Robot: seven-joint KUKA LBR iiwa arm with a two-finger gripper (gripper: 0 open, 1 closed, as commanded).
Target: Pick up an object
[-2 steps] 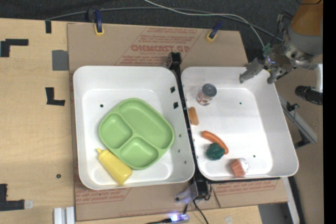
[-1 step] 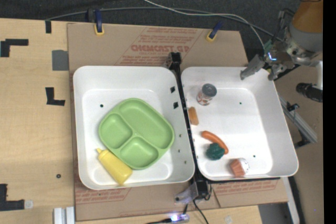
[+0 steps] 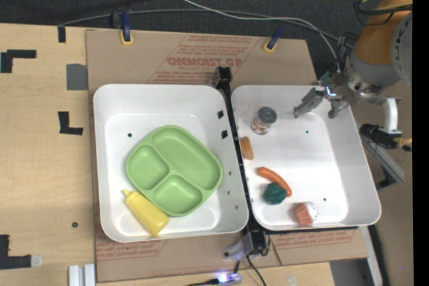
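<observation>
Bench surroundings beyond the bins

A brown cardboard sheet (image 3: 201,60) with red lettering lies under both bins, held by two yellow clamps (image 3: 125,35) at its far edge; a thin white cable (image 3: 201,5) crosses the dark backdrop.

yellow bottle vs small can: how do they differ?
The yellow bottle lies on its side in the left bin; the small can stands upright in the right bin.
The bottle is plain yellow and clearly larger; the can has a grey lid and a red-and-white label.
The bottle touches the green plate; the can stands apart from other things.
Both sit untouched on a bin floor.
</observation>
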